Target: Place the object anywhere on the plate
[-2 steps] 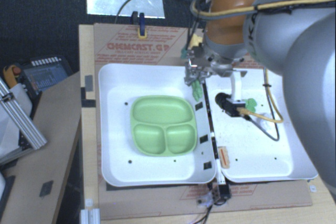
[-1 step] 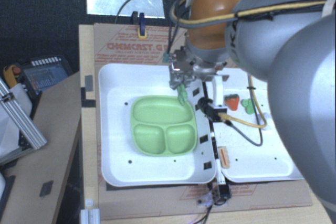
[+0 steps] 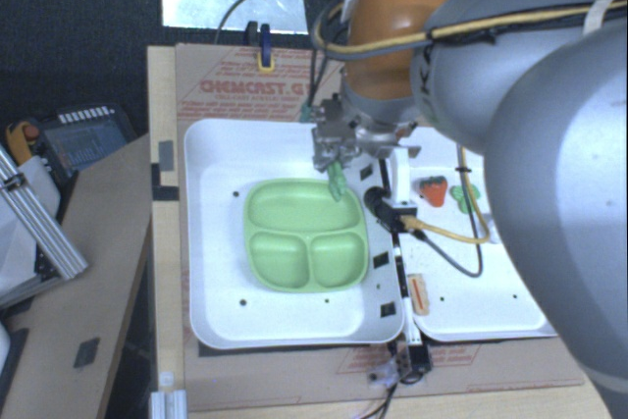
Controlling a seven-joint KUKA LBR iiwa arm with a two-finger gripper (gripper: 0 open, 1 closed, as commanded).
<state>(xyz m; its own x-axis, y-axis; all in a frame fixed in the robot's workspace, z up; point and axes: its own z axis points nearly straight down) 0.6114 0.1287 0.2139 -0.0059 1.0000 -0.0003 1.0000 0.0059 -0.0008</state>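
Over the plate's upper right rim, the gripper (image 3: 337, 174) carries a small green object (image 3: 337, 182) pinched between its fingers.

Its fingers are closed on the thin green piece, which hangs just above the large upper compartment of the green divided plate (image 3: 285, 245) in the left bin (image 3: 211, 211). It looks like a light, rigid toy piece, probably smooth plastic, so it may slip or twist in a narrow pinch; a hold across its middle seems safest. An orange-red toy (image 3: 433, 190) and a green-yellow one (image 3: 465, 194) lie in the right bin (image 3: 491, 309).
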